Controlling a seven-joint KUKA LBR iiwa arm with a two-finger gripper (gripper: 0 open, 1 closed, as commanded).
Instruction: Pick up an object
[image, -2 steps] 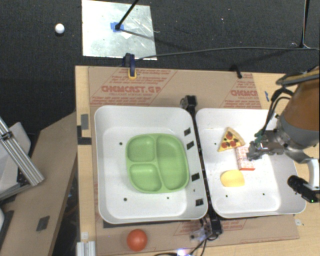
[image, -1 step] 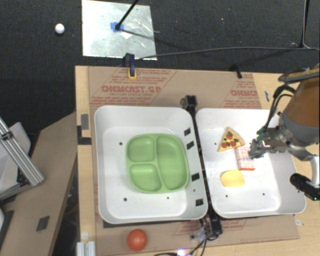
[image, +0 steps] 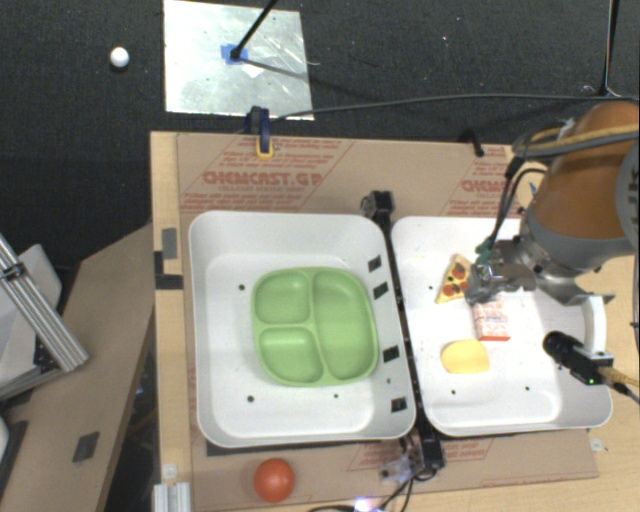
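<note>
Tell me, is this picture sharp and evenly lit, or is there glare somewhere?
In the camera view, light is soft and even; the white bins look bright but keep detail. The foil sheet up top shines unevenly. The hand and small items look slightly soft.

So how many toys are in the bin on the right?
3: a pizza slice near the top left, a small packet under the claw, and a yellow piece below. The arm may hide more.
</note>
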